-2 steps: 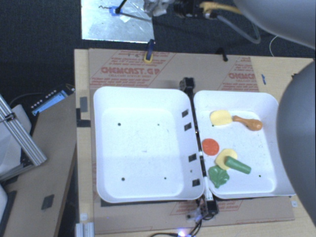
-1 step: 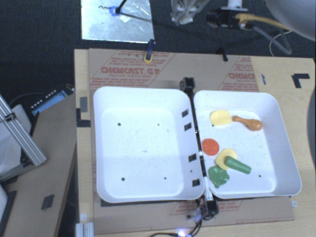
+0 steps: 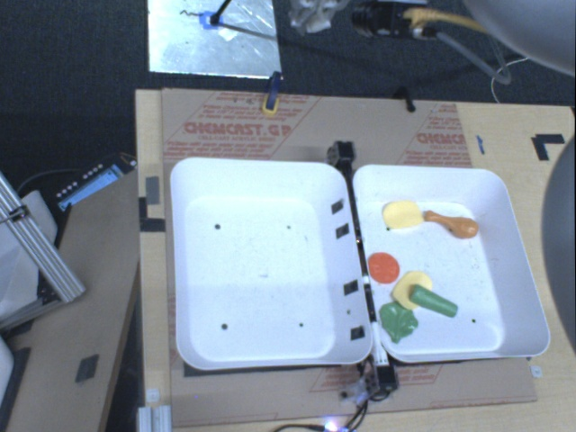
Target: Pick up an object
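Observation:
The right bin point(image 3: 513, 241) holds several small toy foods. A pale yellow piece point(image 3: 402, 214) lies near its back, touching a brown drumstick point(image 3: 453, 225). A red disc point(image 3: 384, 267) sits by the left wall. In front of it, a yellow wedge point(image 3: 409, 286), a green cylinder point(image 3: 434, 302) and a green leafy piece point(image 3: 398, 322) lie bunched together. My gripper point(image 3: 313, 5) hangs blurred at the top of the view, well behind both bins and far from every object. The grey arm point(image 3: 522, 7) crosses the top right corner.
The left bin point(image 3: 189, 241) stands beside the right one on a cardboard sheet point(image 3: 234, 126). A shiny metal plate point(image 3: 213, 21) lies at the back left, with a yellow and blue clip point(image 3: 271, 97) near it. An aluminium frame point(image 3: 36, 250) stands at the left.

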Available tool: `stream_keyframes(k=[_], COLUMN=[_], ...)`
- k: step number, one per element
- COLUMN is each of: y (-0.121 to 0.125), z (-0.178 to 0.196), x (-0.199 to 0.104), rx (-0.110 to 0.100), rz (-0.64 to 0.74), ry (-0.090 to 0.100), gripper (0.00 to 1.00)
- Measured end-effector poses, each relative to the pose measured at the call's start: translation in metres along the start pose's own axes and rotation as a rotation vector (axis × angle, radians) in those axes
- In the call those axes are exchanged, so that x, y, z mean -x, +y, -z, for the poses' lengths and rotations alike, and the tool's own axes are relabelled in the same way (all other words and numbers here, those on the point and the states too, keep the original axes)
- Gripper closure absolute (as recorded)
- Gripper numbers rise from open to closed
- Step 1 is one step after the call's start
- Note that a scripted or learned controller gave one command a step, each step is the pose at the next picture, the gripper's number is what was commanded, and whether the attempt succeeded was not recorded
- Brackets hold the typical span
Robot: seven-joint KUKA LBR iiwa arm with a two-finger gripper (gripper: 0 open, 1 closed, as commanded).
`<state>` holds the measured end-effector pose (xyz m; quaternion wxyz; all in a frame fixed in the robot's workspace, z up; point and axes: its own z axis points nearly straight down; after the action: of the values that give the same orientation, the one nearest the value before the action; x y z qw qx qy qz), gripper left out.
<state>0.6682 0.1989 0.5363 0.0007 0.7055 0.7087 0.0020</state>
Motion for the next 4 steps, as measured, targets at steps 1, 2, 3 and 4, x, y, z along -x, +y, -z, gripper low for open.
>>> stream_keyframes(k=[1,2,3,4], y=[0.0,0.0,0.0,-0.068], z=[-0.008,-0.001,-0.001,-0.175], x=[0.062,0.053,0.117,0.146], rx=[-0.003,-0.001,-0.002,-0.019], rz=[-0.008,-0.002,-0.007,-0.007], ry=[-0.002,-0.001,-0.002,-0.003], gripper=[1.0,1.0,1.0,1.0])
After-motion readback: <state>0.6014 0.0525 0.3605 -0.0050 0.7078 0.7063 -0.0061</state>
